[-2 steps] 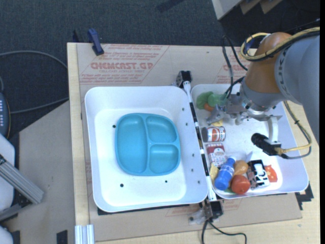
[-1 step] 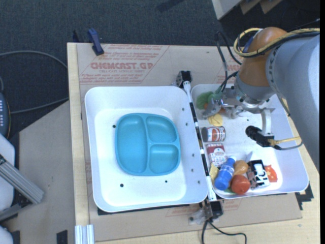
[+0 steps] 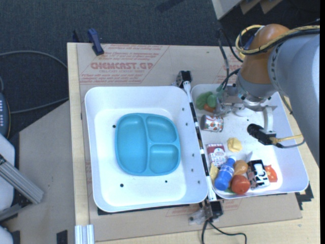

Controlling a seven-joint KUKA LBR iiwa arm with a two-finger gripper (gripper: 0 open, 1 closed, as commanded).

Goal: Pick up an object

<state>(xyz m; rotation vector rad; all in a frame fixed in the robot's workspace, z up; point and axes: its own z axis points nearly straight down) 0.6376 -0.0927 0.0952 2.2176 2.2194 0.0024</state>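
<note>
Camera view: we see the arm (image 3: 284,55) reaching in from the right, its jaws (image 3: 222,104) low over the far end of the right bin (image 3: 289,159). How far they stand apart we cannot tell. We judge they are lined up on the green toy (image 3: 206,101), in that bin's far left corner, or the small can (image 3: 213,123) just beside. The can lies on its side, long axis across the bin. The left bin (image 3: 101,136) holds a blue tray (image 3: 147,143).
</note>
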